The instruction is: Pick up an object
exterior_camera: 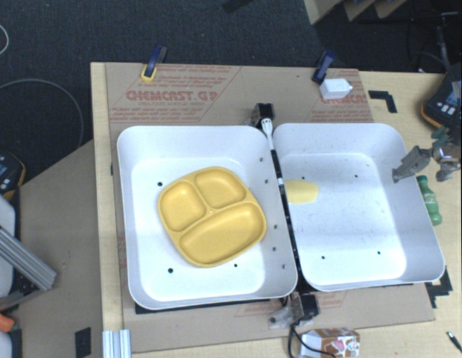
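Observation:
A yellow divided plate (211, 215) lies flat in the left bin (134, 155). A small pale yellow piece (301, 192) rests in the right bin (365, 267), close against its left wall. A green stick-shaped object (431, 200) lies along the right bin's right rim. My gripper (425, 171) hangs over that right rim, just above the green object's upper end. It is open, its two grey fingers spread wide with nothing between them.
The bins sit on a cardboard-topped bench (216, 92). Blue clamps (154, 60) and a white block (335, 89) stand along its far edge. A black clip (264, 115) joins the bins at the back, and wires (305, 334) lie at the front.

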Tool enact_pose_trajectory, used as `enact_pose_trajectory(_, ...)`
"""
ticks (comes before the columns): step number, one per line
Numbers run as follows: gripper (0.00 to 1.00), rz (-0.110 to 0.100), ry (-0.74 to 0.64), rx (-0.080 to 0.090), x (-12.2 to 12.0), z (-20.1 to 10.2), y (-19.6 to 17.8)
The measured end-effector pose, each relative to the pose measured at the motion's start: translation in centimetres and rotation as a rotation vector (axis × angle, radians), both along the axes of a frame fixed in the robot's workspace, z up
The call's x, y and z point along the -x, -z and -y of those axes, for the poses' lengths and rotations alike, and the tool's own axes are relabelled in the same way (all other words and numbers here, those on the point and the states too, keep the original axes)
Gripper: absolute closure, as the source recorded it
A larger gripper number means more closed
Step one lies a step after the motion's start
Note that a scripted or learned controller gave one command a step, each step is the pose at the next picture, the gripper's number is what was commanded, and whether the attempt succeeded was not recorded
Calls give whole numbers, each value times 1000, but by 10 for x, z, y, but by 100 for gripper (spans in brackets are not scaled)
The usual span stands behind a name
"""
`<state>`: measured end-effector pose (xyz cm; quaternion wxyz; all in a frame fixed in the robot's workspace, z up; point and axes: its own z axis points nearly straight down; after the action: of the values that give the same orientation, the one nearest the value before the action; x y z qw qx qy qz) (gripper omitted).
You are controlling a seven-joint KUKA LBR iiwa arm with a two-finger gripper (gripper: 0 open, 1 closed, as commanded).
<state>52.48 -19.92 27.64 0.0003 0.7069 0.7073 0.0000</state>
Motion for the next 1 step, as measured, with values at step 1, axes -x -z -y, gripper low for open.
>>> enact_pose_trajectory(1, 0, 12, -7, 1, 46, -65, -130)
